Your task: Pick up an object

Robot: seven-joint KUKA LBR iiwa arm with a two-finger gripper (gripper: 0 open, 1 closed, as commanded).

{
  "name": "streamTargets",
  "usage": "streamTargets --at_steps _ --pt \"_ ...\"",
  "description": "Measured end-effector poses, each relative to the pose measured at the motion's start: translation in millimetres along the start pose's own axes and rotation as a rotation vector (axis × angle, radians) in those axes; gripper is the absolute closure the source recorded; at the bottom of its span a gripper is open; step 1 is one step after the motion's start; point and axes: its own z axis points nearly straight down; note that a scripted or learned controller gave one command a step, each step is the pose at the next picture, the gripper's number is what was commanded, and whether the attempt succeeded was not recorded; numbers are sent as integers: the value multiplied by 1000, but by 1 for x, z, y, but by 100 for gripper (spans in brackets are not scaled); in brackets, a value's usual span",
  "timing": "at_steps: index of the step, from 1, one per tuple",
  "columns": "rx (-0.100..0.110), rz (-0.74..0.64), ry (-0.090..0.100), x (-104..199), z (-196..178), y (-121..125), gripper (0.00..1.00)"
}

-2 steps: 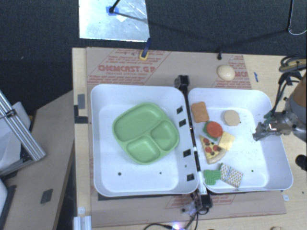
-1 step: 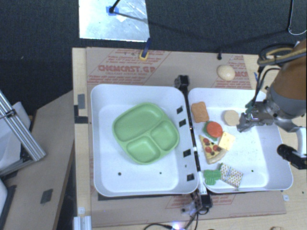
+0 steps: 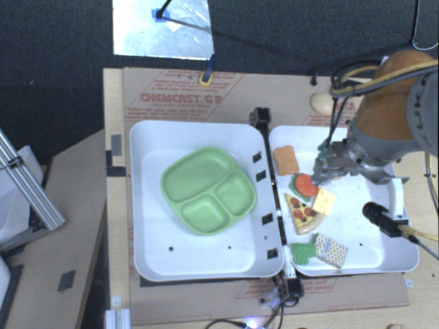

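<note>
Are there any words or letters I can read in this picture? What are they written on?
"CHEMCAST GP", in red print on the brown cardboard sheet under the two white bins; the last letters are fuzzy, so that reading is a best guess.
More red print shows on the cardboard by the right bin and along the sheet's front edge, but it is too small and blurred to read.
The toy food and the green tray bear no words I can make out.

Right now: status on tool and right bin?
Tool low over right bin, at tomato slice. Nothing seen held. Cheese and pizza slice crowd alongside.
</note>
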Motion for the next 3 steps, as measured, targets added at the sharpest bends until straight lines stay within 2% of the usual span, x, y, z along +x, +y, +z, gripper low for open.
streamTargets --at_steps 1,2,3 --pt "-2 3 -2 13 -17 7 100" --pt "-2 4 -3 20 -12 15 100" --pt "0 11 -3 8 -14 4 100"
